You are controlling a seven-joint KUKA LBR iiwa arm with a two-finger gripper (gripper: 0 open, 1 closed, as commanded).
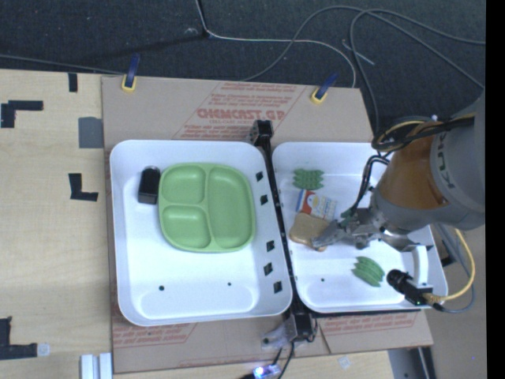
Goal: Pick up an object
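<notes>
The gripper [327, 239] is seen low in the right bin [347, 294], reached in from the right by the grey arm [465, 172] with its orange band [410, 176]. The gripper's tip is placed at the right edge of a tan, bread-like object [306, 229], which lies near the bin's left wall; whether contact is made, and how far the gripper is opened, cannot be told from this view, and nothing is clearly seen held by it.

Just above the tan object, and touching or overlapping it, a small white carton with red and blue print [316, 204] is found. Above that, near the bin's upper left, a green ridged item [308, 179] is laid. A second green ridged item [368, 271] is located below and to the right of the gripper, well apart from the first.

In the left bin [130, 235], a light green divided plate [207, 207] with three compartments is set in the upper half. A small black object [149, 185] is placed just beside the plate's left edge.

Both bins are carried on a cardboard sheet [237, 109] on the wooden desk [47, 235]. Cables [316, 30] are run over the dark surface behind the desk.
</notes>
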